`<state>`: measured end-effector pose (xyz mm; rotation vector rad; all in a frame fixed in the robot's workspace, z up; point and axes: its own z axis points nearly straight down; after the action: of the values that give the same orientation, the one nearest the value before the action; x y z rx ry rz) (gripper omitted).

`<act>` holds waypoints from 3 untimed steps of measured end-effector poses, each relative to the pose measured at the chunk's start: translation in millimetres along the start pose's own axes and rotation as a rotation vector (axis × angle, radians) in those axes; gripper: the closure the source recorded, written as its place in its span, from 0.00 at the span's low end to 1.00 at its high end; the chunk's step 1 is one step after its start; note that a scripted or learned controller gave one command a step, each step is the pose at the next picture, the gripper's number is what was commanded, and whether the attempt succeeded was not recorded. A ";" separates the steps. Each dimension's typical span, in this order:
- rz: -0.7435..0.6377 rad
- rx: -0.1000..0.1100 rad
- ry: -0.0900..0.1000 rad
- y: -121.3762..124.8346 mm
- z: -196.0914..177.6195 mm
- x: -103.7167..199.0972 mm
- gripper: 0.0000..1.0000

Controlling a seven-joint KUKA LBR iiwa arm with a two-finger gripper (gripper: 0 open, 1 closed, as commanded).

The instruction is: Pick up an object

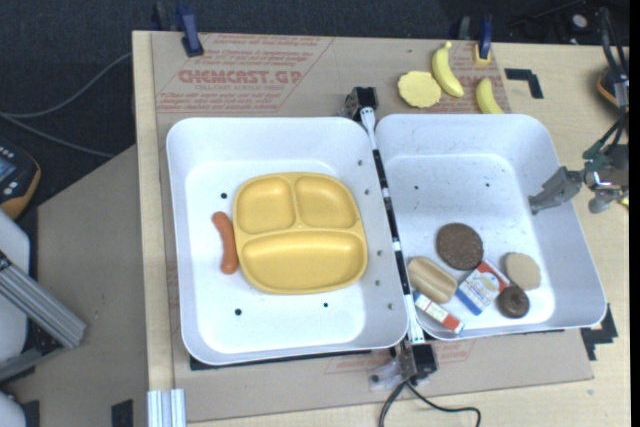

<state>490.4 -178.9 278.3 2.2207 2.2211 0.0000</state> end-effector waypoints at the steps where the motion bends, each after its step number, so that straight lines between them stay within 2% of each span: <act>1: -0.007 0.004 0.004 59.2 82.9 71.0 0.00; 2: 0.001 0.010 0.003 58.5 188.2 63.5 0.00; 3: 0.002 0.006 0.003 29.2 194.6 65.2 0.00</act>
<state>519.7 -113.9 83.6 2.2275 2.2236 -0.0040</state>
